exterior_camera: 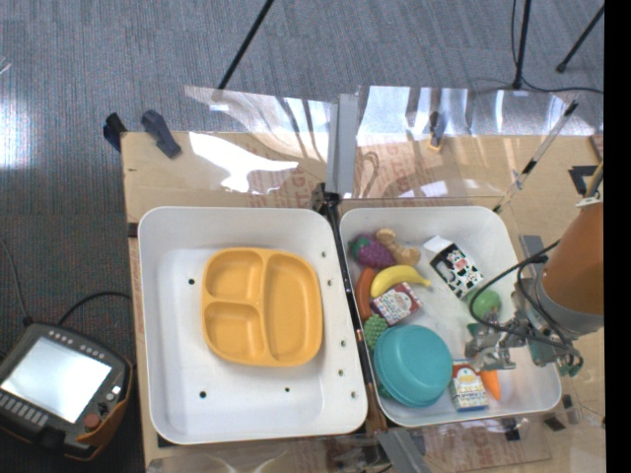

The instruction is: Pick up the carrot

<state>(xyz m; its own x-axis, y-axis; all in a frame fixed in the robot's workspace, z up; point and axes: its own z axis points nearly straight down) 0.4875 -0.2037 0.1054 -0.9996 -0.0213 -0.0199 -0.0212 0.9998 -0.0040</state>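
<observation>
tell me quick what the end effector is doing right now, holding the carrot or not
End effector: low over the right bin, right above the carrot; a grip on it cannot be told.

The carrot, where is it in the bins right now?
The carrot lies in the right bin, near its front right corner, just below the claw and right beside a small carton, with the teal bowl further left.

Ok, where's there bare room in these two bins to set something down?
Left bin: bare white floor all around the yellow divided plate, widest below it. Right bin: crowded along its left side with toys and the teal bowl; a small bare patch sits between the milk carton and the gripper.
</observation>
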